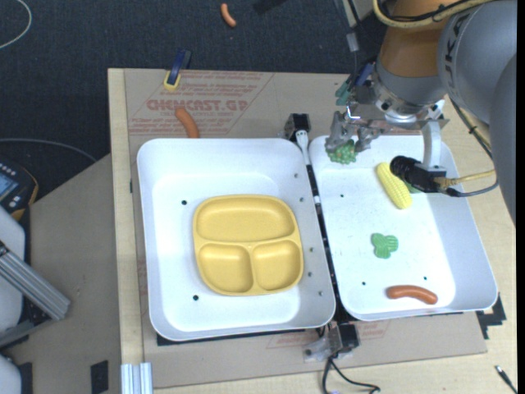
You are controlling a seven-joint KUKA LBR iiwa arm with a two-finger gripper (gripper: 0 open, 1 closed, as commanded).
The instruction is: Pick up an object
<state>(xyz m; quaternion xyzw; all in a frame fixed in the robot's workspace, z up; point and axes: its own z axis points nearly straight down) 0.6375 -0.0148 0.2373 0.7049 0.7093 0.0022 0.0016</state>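
Holding one green piece (343,151), end effector (348,144); one corn cob (394,185).

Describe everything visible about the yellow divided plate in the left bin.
The yellow divided plate is a rounded-square tray, plastic by its look, with three compartments: one wide one at the far side and two smaller ones at the near side. It lies flat near the middle of the left bin, with nothing in it. The gripper is not touching it.

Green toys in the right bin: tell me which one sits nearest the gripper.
The green broccoli-like toy at the right bin's far left corner, directly under the gripper. The other green toy lies mid-bin, well away, near the orange sausage.
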